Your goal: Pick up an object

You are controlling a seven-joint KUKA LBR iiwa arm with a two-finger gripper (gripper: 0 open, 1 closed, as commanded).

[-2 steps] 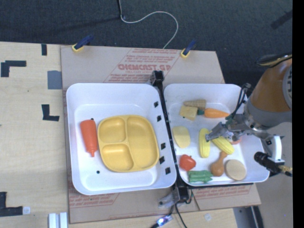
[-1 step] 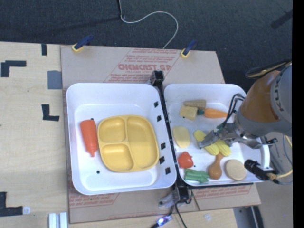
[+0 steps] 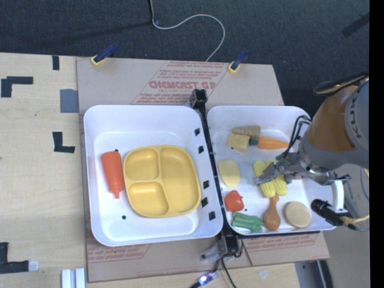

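Well, from above I'd bring the grey arm with its orange band (image 3: 336,131) straight down, since the gripper (image 3: 271,173) sits over the yellow plastic corn cob (image 3: 273,188) in the right white bin (image 3: 288,113). I can't tell how wide it stands. The cob looks ridged and stubby, perhaps slippery.

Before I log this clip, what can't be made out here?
- End effector: too dark and small to judge whether it grips anything.
- Yellow corn: partly covered by the end effector.
- Arm: its base is cut off at the right edge.
- Divided yellow plate: compartments' depth unclear.
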